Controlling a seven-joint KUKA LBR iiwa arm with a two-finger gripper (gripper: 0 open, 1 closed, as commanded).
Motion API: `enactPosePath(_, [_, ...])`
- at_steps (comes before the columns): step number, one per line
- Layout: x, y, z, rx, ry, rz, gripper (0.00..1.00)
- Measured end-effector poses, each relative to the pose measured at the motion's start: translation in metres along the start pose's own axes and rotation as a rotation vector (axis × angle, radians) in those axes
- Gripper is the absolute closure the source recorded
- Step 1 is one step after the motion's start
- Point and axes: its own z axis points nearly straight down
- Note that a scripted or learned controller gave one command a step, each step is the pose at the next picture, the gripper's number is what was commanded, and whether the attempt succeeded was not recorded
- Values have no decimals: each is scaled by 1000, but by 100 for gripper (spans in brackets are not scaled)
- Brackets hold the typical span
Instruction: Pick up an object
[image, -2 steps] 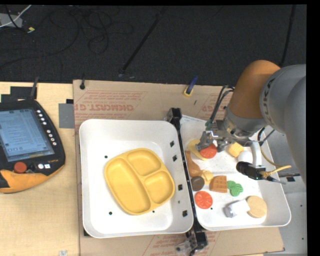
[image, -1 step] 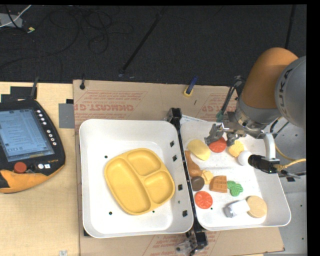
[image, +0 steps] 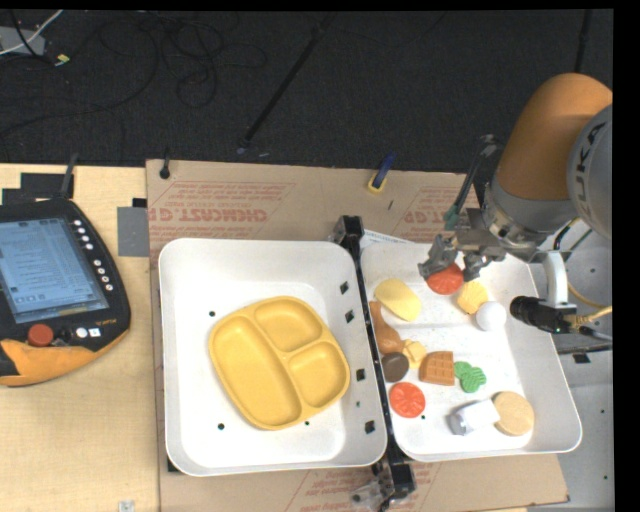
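Observation:
My gripper (image: 452, 268) hangs low over the far part of the right bin (image: 545, 420). It is open, with one dark finger on each side of a round red toy piece (image: 445, 281) that lies under it. Just right of it lie a small yellow piece (image: 472, 296) and a white ball (image: 490, 316). A pale yellow lemon-like piece (image: 397, 299) rests to the left of the gripper.
The right bin also holds a brown bottle shape (image: 388, 338), a waffle-like piece (image: 437, 368), a green piece (image: 470, 377), a red tomato slice (image: 407, 400), a grey-white piece (image: 465, 417) and a tan disc (image: 513, 413). A yellow divided plate (image: 278, 360) lies in the left bin (image: 190, 270). A pendant (image: 55, 290) sits at the far left.

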Motion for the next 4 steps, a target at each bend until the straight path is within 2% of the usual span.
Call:
enactPosePath(1, [32,-45,-9,6,2,-6,100])
enactPosePath(2, [71,-89,5,9,2,-7,100])
enactPosePath(3, [69,-108,6,7,0,-4,100])
enactPosePath(4, [67,-92,8,4,0,-5,100])
